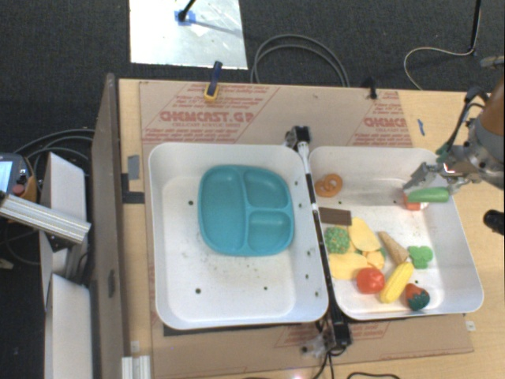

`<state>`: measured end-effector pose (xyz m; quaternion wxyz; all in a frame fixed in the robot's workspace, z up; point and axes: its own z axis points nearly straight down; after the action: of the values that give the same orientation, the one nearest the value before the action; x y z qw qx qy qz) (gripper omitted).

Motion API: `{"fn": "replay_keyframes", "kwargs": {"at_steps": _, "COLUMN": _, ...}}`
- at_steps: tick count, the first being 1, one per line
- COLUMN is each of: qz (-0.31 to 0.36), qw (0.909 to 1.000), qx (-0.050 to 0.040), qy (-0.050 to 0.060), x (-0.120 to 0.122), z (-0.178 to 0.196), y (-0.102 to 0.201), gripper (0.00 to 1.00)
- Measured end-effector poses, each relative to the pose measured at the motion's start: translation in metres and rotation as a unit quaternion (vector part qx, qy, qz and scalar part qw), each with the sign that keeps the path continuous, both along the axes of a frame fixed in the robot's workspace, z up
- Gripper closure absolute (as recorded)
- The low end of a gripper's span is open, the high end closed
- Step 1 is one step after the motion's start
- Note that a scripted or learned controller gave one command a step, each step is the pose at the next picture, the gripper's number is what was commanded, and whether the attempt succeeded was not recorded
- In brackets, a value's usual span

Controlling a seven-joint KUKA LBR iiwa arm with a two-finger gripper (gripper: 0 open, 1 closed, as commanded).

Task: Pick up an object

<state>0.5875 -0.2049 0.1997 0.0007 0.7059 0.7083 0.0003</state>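
Two bins side by side on the desk (237,109): left bin (177,290) holds a divided plate (245,210); right bin (458,283) holds toy foods (371,259) clustered toward its front.

Left bin (177,290): one teal divided plate (245,210). Right bin (465,283): orange ring (329,185), brown block (334,215), banana (396,281), tomato (368,279), green leafy piece (337,239). My gripper (422,181) sits over the right bin's far corner, a green cylinder (428,195) between its fingers.
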Motion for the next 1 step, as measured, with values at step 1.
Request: {"fn": "replay_keyframes", "kwargs": {"at_steps": 1, "qz": -0.002, "qw": 1.0, "qx": 0.0012, "qy": 0.003, "x": -0.0594, "z": -0.1205, "y": -0.0016, "gripper": 0.0}}
